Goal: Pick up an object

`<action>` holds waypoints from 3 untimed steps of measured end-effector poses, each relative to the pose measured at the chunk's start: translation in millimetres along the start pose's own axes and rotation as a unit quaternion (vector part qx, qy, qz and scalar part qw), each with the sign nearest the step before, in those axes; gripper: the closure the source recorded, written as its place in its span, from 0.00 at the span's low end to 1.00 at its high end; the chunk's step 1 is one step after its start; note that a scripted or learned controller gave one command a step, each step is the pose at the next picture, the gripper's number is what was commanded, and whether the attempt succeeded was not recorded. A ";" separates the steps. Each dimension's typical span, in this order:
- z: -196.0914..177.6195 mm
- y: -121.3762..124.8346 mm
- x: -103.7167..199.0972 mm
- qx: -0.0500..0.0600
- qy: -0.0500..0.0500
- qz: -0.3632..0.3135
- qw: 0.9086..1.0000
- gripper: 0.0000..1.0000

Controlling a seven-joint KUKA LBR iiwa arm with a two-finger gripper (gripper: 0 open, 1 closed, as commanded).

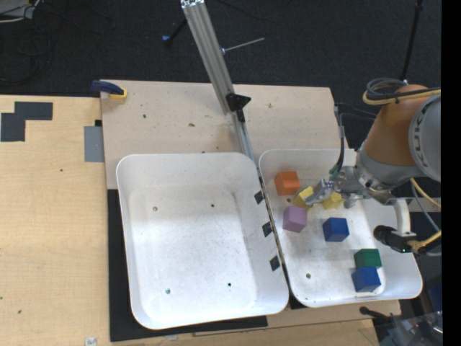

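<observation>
The right white bin holds several small blocks. An orange cube sits at its far left, with a purple cube just in front of it. A blue cube lies mid-bin. A green cube and a second blue cube sit near the front right. My gripper is low in the bin, right beside a yellow block. Another yellow piece shows just under it. Whether either yellow piece is held is hidden by the gripper body.
The left white bin adjoins the right one, with black clips along the shared wall. A slanted metal bar rises behind the bins. The grey and orange arm overhangs the right bin's far right side.
</observation>
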State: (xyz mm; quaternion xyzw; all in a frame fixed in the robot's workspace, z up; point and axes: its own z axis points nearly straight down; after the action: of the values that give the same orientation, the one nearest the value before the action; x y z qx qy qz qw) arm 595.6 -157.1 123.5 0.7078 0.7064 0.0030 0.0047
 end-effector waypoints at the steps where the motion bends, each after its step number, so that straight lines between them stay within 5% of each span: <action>1: -8.7 -0.2 -0.8 0.001 0.001 0.004 1.000 1.00; 3: -117.1 -2.2 -12.3 0.003 0.001 -0.001 1.000 1.00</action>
State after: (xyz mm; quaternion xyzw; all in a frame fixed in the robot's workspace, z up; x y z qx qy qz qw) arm 592.1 -169.1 240.7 0.7068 0.7074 0.0010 0.0019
